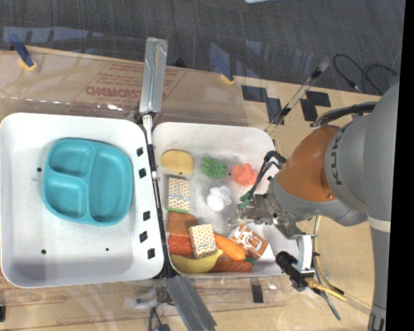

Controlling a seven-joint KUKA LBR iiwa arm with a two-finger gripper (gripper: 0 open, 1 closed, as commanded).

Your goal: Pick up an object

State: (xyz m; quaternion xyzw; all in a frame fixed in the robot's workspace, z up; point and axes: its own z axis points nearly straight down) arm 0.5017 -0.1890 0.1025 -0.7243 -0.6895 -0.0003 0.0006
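My gripper [254,212] hangs low over the right side of the right bin [216,132], under the arm's orange band. It sits just above a small orange and white carton [248,242] and right of a white lumpy object [219,197]. Other toys lie in this bin: a yellow bun [177,161], a green piece [213,167], a pink piece [244,174], a checkered cracker [179,193], a carrot [228,248], a banana [192,263] and a patterned cube [203,239]. I see nothing between the fingers.
The left bin [22,206] holds a teal divided plate [88,181]. A metal divider bar [154,74] rises between the bins. The arm's bulk covers the right bin's right wall. Cables and a clamp [300,266] sit at the lower right.
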